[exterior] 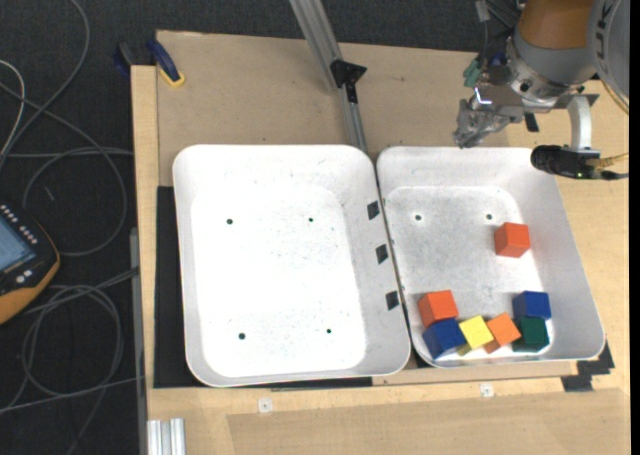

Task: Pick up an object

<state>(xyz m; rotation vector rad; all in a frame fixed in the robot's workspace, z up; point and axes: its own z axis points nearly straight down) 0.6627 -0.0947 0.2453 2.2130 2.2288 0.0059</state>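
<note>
Claw (476,133) above right bin's (560,205) far rim, seemingly together, nothing gripped.

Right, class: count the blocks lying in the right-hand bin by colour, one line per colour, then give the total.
Orange blocks: 3
Blue blocks: 2
Yellow blocks: 1
Green blocks: 1
Total: 7, all in the right bin.
</note>
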